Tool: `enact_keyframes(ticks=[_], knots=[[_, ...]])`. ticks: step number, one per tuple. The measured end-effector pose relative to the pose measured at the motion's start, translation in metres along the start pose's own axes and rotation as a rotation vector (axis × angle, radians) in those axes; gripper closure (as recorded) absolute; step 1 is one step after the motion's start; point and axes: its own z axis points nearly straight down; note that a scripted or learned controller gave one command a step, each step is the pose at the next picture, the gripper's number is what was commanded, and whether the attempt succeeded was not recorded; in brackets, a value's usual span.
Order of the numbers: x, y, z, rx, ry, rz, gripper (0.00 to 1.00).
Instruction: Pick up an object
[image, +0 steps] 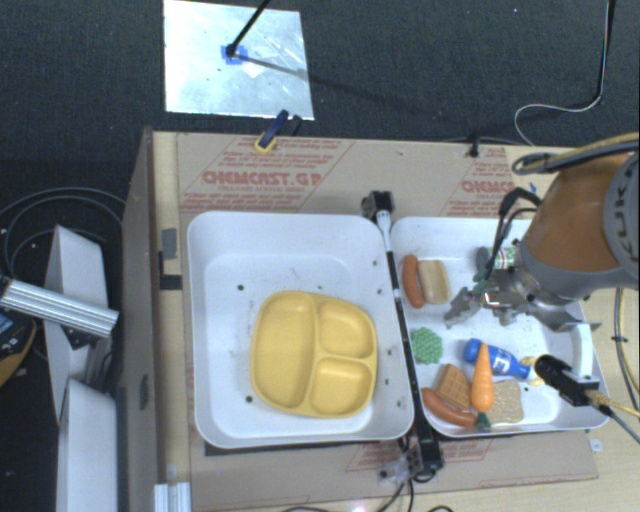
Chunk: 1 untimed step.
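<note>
Where the dark carpet (80, 90) gives way, you see a brown cardboard sheet (300, 165) laid over the bench, bearing two shallow white bins side by side, with a shiny foil-like square (235, 60) lying on the floor beyond it and black cables (60, 215) coiled at the left. Your left bin (215, 300) carries a yellow divided tray (312, 352). Your right bin (440, 235) holds the toy food: a hot dog (410, 280) beside a bread slice (434, 281), a green leafy piece (427, 345), a blue bottle (496, 357), a carrot (482, 376), a waffle (452, 385), a second sausage (448, 408) and a speckled toast slice (507, 402). The arm (580, 230) reaches in from the right, and its gripper (482, 300) hangs over the middle of the right bin, just above the blue bottle and carrot; you cannot tell how far its jaws stand apart, and nothing shows between them. On the cardboard you can read "CHEMCAST GP" printed in red, repeated partway at the right.
</note>
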Motion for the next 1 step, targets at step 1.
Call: enact_keyframes(ticks=[1], knots=[[-0.0307, -0.0285, 0.0778, 0.002, 0.0, 0.001, 0.0]])
